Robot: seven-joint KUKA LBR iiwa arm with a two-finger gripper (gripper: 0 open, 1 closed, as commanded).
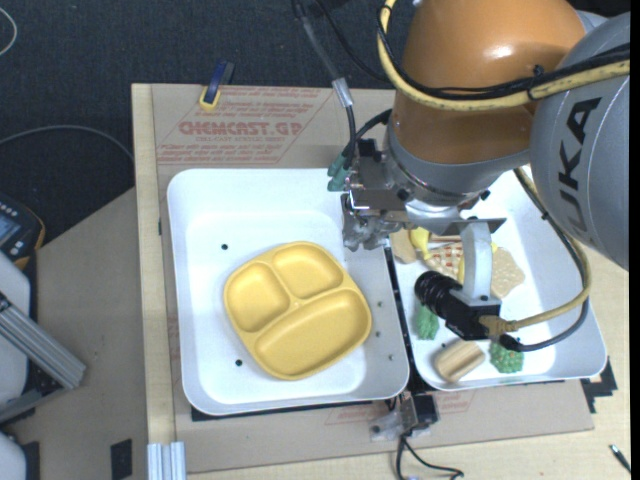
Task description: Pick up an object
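place: robotics lab | cues: KUKA arm (585, 143), white bins (186, 268), bench (262, 120)

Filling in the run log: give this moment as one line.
end effector: at wall between bins | left bin: yellow divided plate | right bin: waffle, green pieces, tan block | grasp: unconfirmed
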